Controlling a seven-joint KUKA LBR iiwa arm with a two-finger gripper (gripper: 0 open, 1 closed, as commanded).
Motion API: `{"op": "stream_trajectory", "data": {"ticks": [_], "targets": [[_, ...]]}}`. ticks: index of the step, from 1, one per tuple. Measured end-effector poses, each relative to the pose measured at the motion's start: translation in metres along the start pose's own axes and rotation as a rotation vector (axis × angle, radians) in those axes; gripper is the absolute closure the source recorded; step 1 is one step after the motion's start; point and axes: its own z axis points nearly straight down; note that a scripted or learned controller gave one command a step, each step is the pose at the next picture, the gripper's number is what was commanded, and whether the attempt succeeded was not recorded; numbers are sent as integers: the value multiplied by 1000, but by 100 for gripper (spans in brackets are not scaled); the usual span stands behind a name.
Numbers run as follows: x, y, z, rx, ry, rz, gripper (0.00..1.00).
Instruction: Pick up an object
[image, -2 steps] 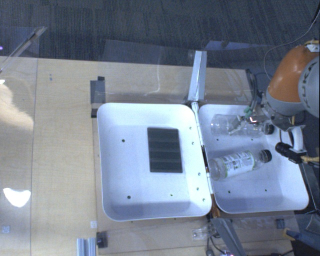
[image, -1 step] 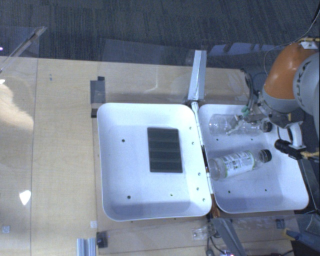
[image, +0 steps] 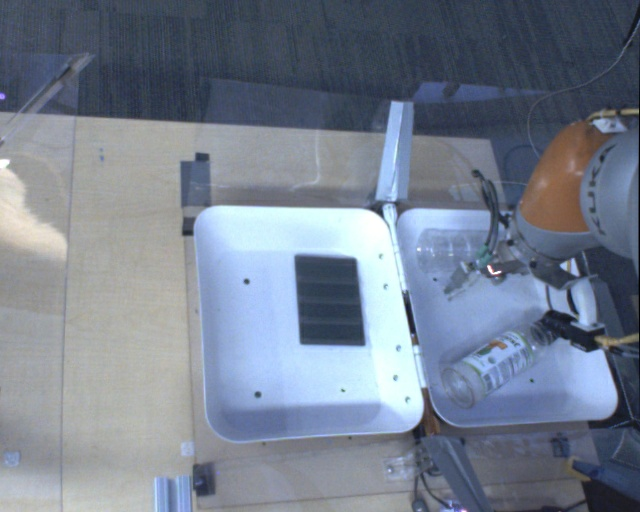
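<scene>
Two shallow white bins (image: 230, 400) sit on the table; the claw (image: 470, 275), fingers spread, hovers beside a clear plastic cup (image: 440, 248), a labelled clear bottle (image: 490, 368) lying below.

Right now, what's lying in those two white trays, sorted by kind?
Dark ridged blocks: 1, the dark block in the left tray.
Clear bottles: 1, the labelled bottle in the right tray.
Clear cups: 1, the clear cup, right tray.
Total: 3

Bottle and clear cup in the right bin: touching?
Apart. The camera view shows bare white bin floor between the bottle, lying near the front, and the clear cup at the back.
</scene>
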Motion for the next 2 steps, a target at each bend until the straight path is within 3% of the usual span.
{"op": "stream_trajectory", "data": {"ticks": [1,2], "targets": [[25,-107,9,-13,-7,-159,0],[-18,-126,-45,-12,-9,-341,0]]}}
